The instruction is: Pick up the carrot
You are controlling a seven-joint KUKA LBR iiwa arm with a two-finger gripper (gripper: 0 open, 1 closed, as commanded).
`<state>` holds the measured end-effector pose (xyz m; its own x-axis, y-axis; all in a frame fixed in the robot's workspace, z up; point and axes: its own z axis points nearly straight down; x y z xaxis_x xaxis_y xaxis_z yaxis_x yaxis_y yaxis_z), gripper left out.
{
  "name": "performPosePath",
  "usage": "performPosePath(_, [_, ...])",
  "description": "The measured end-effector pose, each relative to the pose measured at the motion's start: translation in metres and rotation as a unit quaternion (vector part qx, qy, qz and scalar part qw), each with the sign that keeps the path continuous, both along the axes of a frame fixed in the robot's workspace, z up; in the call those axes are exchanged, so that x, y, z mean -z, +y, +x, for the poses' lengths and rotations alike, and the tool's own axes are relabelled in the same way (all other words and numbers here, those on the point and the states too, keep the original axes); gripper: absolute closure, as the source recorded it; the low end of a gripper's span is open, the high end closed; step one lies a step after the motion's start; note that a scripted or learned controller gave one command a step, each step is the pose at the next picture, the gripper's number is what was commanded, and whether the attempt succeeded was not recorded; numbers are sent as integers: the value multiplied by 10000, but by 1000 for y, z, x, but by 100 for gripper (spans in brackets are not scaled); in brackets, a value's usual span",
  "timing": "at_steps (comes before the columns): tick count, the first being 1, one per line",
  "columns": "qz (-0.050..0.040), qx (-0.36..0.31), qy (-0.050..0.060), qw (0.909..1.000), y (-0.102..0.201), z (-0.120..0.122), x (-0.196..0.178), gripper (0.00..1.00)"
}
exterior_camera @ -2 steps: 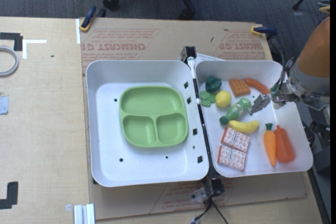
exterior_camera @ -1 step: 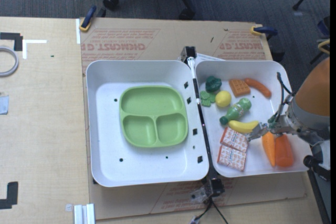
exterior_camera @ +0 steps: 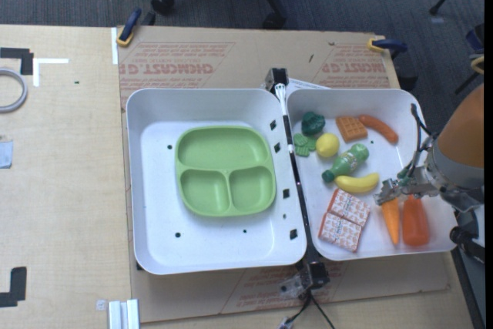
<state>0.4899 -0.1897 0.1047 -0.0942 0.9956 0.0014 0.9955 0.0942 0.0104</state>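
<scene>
Gripper (exterior_camera: 394, 190) hovers at the carrot's (exterior_camera: 391, 220) twelve o'clock end; jaw state unclear; we should centre before closing.

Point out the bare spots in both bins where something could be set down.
Left bin: bare white floor rings the green plate, widest along its left and near sides. Right bin: crowded; the carrot, banana, cracker box and end effector pack the near half. A small bare patch lies between the sausage and banana.
</scene>
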Motion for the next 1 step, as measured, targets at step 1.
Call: performPosePath(1, [-13,369,46,9993,59,-12,-84,100])
